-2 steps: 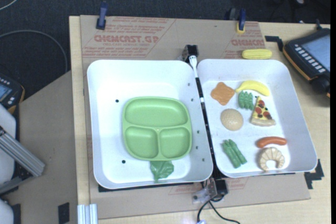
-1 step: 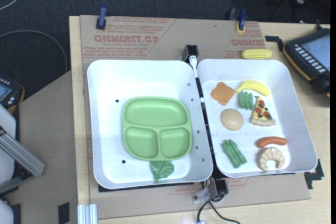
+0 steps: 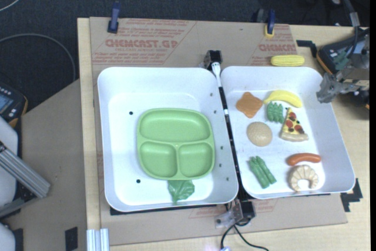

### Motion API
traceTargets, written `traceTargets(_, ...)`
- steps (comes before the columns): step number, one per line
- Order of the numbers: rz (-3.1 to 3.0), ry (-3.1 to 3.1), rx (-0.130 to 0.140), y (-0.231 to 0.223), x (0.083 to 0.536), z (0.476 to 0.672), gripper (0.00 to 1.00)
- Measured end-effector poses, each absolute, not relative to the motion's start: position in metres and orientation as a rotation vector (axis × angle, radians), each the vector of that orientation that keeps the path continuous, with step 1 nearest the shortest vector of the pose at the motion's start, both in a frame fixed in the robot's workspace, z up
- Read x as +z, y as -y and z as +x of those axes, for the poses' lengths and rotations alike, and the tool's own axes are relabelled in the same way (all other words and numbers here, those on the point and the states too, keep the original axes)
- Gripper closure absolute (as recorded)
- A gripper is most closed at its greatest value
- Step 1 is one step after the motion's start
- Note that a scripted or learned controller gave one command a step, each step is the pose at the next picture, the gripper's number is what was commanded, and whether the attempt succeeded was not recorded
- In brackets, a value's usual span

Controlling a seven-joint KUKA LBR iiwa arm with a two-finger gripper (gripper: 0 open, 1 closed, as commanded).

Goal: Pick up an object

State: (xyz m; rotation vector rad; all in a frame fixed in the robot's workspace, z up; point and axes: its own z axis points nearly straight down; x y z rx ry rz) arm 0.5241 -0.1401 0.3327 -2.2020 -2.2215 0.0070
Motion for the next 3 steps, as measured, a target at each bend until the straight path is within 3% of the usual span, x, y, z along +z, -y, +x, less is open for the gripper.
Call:
traceTargets(1,-2.207,2.223,0.004,0.066,0.301,0.477,1.0)
traceTargets(2,-2.234,2.23,-0.014,0.102,0.435,0.48,1.0)
traceTargets(3,-2.228,2.233,-0.012,0.103,0.541,0.533,1.0)
